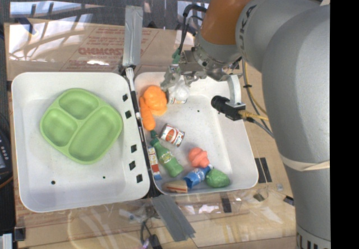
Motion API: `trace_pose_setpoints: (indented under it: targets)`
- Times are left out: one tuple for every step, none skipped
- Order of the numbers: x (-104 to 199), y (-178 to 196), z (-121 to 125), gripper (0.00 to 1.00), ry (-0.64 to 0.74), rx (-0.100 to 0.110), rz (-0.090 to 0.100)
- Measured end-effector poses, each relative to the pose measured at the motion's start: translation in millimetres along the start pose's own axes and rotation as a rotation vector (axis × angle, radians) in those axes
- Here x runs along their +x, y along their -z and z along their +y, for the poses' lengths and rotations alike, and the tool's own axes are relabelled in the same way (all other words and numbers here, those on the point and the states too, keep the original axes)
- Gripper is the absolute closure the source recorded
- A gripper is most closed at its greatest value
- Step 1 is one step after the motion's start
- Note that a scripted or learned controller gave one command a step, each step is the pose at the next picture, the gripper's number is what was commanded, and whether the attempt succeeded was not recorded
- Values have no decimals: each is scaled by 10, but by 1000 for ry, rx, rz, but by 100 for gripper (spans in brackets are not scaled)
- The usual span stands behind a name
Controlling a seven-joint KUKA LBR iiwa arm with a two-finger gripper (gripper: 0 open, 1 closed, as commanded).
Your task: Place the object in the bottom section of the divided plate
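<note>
A green divided plate point(72, 156) lies in the left bin point(33, 186); its largest section faces the lower right and holds nothing. My gripper point(176, 88) hangs low over the back left corner of the right bin point(238, 147). It is just right of an orange toy vegetable point(151, 104) that leans on the bin's left wall. Whether the gripper touches that toy or anything else is hidden by the wrist.
Further forward in the right bin lie a small can point(172, 135), a green bottle point(167, 159), a pink-orange toy point(198, 157), a blue packet point(196, 178), a green lump point(217, 178) and a sandwich-like piece point(176, 187). The big grey arm point(291, 74) covers the right side.
</note>
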State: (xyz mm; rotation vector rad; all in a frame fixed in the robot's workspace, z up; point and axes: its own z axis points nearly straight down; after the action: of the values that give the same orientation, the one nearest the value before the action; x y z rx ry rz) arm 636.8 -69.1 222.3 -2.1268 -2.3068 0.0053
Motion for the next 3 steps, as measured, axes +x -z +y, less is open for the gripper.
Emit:
trace_pose_setpoints:
  targets:
    - [935,226,-35,100,265,-2,-1]
    - [1671,-329,-770,100,191,2,-1]
    - [2661,-307,-897,100,154,-2,-2]
